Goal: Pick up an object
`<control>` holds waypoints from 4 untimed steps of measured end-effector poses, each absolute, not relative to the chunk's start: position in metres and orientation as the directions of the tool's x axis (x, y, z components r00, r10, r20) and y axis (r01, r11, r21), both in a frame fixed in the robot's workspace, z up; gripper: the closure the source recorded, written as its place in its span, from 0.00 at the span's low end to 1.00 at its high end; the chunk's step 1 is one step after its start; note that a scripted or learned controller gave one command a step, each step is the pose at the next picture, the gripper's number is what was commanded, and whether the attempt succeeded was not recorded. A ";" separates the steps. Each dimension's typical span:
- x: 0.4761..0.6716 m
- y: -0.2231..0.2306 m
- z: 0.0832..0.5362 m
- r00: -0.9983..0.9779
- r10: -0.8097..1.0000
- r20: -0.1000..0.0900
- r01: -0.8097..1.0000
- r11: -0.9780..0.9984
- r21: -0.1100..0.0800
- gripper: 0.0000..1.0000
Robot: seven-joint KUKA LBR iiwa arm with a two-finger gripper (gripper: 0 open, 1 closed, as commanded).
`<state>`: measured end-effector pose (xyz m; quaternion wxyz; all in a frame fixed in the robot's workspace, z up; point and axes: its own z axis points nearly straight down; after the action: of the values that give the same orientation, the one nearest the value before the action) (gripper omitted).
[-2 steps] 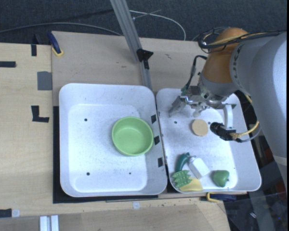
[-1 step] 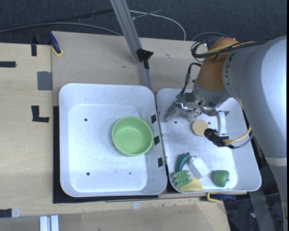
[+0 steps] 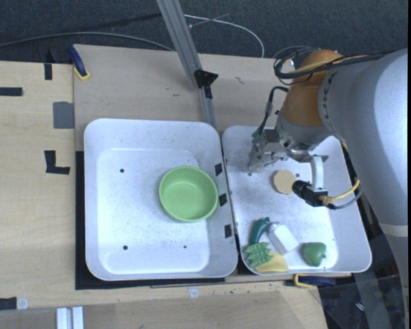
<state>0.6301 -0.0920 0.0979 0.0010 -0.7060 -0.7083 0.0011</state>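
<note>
Your gripper (image 3: 259, 157) sits low at the right bin's (image 3: 349, 249) 11 o'clock corner; honestly can't tell how far it's open, and nothing's visibly in it. The tan disc (image 3: 283, 181) lies just at its 4 o'clock. Green bowl (image 3: 188, 194) rests in the left bin (image 3: 109, 142).

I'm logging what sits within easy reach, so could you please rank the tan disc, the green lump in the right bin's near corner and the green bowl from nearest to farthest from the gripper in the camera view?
From the gripper, in the right bin's far-left part:
1. Tan disc, just to its right in the same bin.
2. Green bowl, across the divide in the left bin.
3. Green lump, at the right bin's near right corner.
</note>
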 end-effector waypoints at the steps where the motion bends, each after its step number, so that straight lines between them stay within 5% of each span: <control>1: 0.631 -0.094 0.140 -0.001 1.000 -0.001 1.000 0.001 0.003 1.00; 3: 0.631 -0.094 0.263 -0.001 1.000 -0.001 1.000 0.001 0.005 1.00; 4: 0.634 -0.043 0.246 -0.006 1.000 0.001 1.000 0.006 -0.003 1.00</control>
<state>0.6340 -0.0435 0.2461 0.0014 -0.7051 -0.7091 0.0006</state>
